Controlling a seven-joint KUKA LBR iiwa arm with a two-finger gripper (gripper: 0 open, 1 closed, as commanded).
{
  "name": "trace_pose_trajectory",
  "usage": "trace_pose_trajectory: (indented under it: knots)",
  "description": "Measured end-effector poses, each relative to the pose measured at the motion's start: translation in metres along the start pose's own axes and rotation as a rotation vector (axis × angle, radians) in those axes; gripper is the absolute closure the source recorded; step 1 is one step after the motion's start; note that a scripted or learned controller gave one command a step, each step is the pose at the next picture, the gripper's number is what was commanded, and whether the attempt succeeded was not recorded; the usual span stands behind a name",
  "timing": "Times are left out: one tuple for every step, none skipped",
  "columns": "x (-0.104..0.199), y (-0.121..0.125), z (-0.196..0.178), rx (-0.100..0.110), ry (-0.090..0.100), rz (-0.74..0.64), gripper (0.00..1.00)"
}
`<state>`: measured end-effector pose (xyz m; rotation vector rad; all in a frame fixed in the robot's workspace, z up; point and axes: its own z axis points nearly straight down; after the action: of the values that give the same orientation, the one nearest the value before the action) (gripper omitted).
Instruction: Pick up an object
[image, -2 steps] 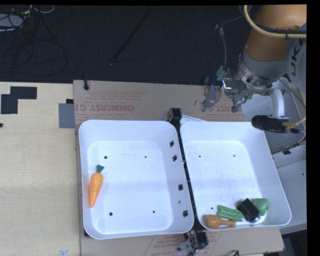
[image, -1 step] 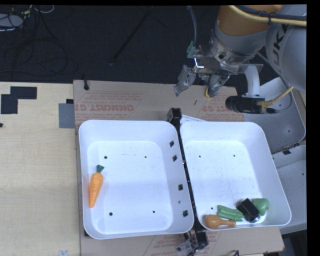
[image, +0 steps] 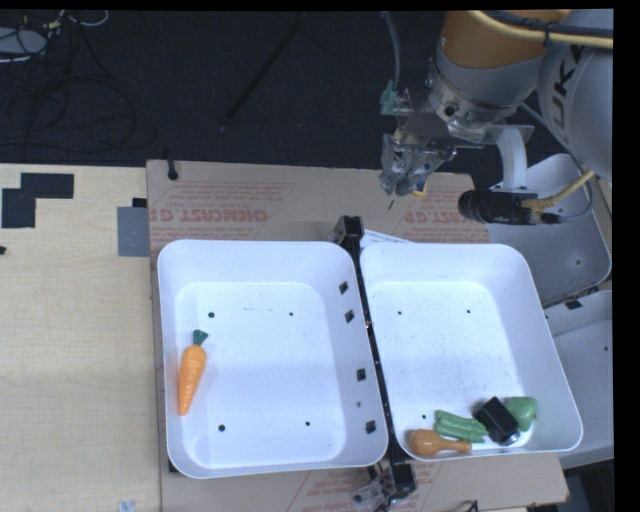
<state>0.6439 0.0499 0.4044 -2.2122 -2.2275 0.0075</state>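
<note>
An orange carrot with a green top lies near the left wall of the left bin. In the near right corner of the right bin sit a green pod-shaped piece, a black block, a green rounded piece and an orange pear-shaped piece, clustered together. My gripper hangs high above the bench behind the bins, near the seam between them, with nothing seen in it.
A black clip strip runs along the divide between the two bins. The bins rest on a brown cardboard sheet over a pale wooden bench. Dark cables lie behind the bench.
</note>
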Motion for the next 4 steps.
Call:
trace_pose_trajectory:
  knots:
    - [0.042,-0.068,-0.143,-0.017,0.006,0.000,1.00]
    - [0.131,-0.040,-0.131,-0.001,0.002,-0.001,1.00]
    - [0.154,0.001,-0.132,-0.001,0.000,0.002,1.00]
    - [0.149,-0.001,0.027,0.015,-0.005,0.007,1.00]
